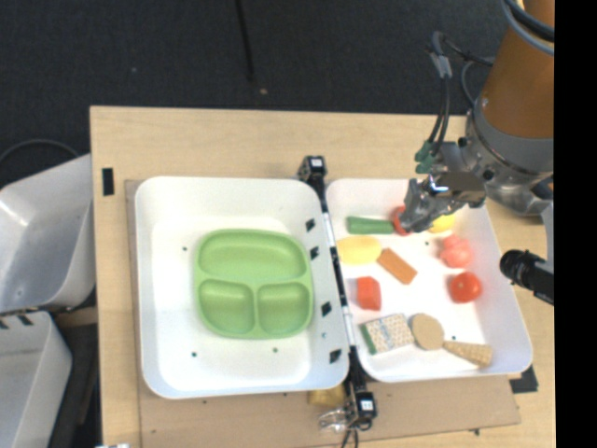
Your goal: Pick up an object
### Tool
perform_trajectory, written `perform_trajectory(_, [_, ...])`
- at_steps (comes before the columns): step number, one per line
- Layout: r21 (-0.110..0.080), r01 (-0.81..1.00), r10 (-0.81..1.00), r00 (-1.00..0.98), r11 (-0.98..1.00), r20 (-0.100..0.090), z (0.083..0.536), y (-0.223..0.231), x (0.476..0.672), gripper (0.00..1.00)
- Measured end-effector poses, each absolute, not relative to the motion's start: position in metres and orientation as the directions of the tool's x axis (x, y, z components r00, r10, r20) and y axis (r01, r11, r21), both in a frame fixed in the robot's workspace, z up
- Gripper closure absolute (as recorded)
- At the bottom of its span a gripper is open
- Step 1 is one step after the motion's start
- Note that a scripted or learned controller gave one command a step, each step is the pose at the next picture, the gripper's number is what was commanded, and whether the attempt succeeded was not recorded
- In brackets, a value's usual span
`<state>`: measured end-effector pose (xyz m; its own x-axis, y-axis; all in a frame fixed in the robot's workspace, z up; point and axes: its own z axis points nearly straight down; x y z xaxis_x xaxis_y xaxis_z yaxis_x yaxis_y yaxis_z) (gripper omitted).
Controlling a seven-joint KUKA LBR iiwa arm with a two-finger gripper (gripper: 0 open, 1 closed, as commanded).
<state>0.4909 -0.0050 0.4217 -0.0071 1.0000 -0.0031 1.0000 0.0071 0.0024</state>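
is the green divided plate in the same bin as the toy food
No, the green divided plate lies in the left bin; the toy food sits in the right bin.

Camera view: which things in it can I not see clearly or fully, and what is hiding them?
- Gripper: its fingertips are small and dark against the right bin, so their state cannot be read.
- Small red item at the gripper: mostly covered by it; identity unclear.
- Yellow item behind the gripper: partly covered by it.
- Arm: cut off by the top edge.
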Motion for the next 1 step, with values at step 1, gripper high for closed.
perform_trajectory(1, [0.003,1.0,1.0,-0.018,0.018,-0.005,0.432,-0.0059,0.4916,1.0])
